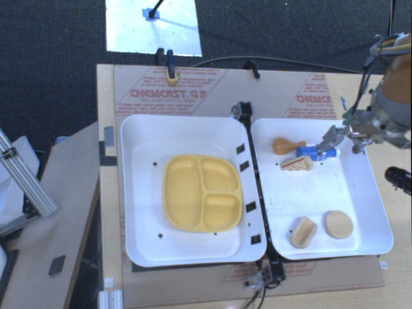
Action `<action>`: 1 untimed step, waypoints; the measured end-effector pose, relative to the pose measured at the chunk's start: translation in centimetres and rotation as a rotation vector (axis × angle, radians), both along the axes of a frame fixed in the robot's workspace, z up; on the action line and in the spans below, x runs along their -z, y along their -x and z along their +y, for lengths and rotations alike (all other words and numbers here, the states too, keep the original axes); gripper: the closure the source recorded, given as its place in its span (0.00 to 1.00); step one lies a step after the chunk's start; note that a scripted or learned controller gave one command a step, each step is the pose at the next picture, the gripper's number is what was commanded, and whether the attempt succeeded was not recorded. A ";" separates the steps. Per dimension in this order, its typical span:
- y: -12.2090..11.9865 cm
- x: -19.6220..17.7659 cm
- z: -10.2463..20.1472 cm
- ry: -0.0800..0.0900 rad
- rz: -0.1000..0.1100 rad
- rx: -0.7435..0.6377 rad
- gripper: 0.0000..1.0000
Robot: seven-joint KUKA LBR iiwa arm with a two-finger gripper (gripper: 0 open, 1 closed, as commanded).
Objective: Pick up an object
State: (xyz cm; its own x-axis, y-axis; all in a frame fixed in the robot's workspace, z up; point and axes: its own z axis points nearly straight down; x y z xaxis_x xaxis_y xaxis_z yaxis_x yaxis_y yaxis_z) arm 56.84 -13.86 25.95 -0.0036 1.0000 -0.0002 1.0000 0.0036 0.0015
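Camera view: tool (344, 140) near blue object (317, 152), perhaps touching; wedge (297, 164) just beside.

- Yellow divided tray (201, 193) lying in left white bin (138, 172), three compartments.
- Blue clamp (170, 62) at far edge of board (193, 89).
- Shiny square sheet (151, 18) beyond, on dark floor (51, 44).

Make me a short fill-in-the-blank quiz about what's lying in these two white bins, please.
1. The yellow divided tray lies in the ____ bin as the camera sees it.
2. The tray has ____ compartments.
3. The gripper is over the ____ bin, near the blue object.
4. The round tan disc lies at the near end of the right bin, beside the ____.

Missing words: left; three; right; bread roll
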 end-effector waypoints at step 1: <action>-1.0 4.8 0.0 0.000 0.003 0.001 0.00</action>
